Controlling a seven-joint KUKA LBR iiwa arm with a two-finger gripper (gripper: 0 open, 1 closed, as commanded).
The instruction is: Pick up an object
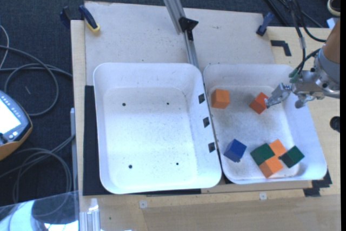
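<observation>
tool (277, 96): touching red block, grip too blurred to tell | arm (331, 62): cut off at right edge | red block (259, 103): small, tilted cube, right bin (308, 127), upper middle

robot lab: clamped bench (135, 35), floor cables (32, 78)

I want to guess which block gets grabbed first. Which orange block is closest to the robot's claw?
The reddish-orange block near the right bin's back, right beside the gripper. The other orange blocks sit farther off: one to the left, two among the green blocks.
</observation>
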